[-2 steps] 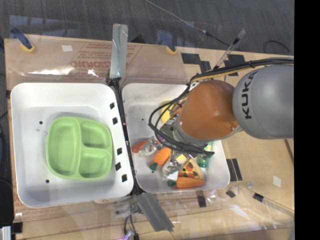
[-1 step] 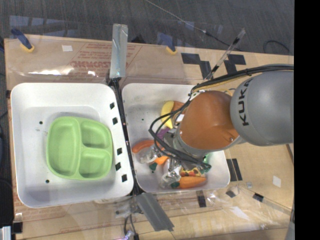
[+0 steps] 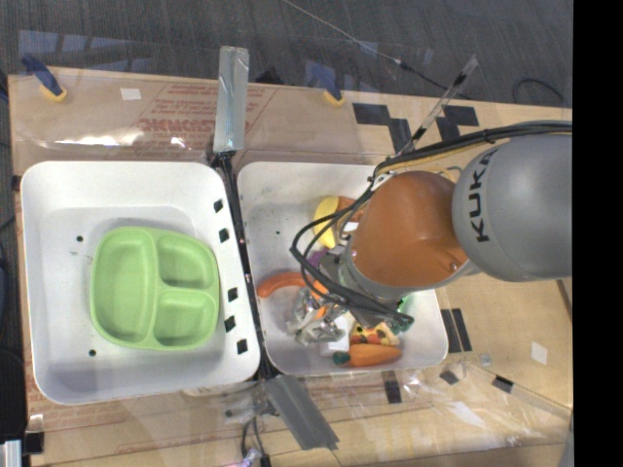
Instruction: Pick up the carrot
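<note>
Below the arm, orange carrot (image 3: 373,355) with green tip, lying flat, jaws' (image 3: 316,321) state unclear

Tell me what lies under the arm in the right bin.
Peeking out around the arm in the right bin: a carrot at the near wall, an orange curved piece, something yellow. The rest beneath is covered.

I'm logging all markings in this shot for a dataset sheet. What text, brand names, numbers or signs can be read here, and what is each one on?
"KU": black letters on the grey arm, running sideways; the rest of the word is cut off at the edge of the view.
Reddish print on the cardboard sheet behind the left bin: too blurred to read.
No readable text elsewhere.
</note>
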Controlling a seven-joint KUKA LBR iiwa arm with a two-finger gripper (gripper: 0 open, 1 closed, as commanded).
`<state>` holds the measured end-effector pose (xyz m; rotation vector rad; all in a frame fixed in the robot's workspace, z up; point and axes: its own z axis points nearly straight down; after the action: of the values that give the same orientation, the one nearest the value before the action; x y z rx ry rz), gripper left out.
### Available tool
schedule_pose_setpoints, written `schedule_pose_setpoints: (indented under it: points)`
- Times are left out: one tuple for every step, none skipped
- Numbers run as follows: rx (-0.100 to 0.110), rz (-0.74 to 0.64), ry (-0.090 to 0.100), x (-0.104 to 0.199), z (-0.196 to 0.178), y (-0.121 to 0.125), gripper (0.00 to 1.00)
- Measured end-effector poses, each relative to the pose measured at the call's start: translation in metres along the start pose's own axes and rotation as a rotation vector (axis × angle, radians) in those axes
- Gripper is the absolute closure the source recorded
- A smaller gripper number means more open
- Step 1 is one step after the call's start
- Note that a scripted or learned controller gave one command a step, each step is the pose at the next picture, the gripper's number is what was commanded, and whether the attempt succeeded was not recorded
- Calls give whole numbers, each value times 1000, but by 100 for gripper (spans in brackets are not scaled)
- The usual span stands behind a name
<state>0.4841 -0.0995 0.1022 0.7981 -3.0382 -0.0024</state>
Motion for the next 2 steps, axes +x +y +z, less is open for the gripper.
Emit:
schedule_pose_setpoints:
  points:
    - [7, 77, -8, -21, -94, 14, 100]
    - [3, 77, -2, -19, -90, 15, 0]
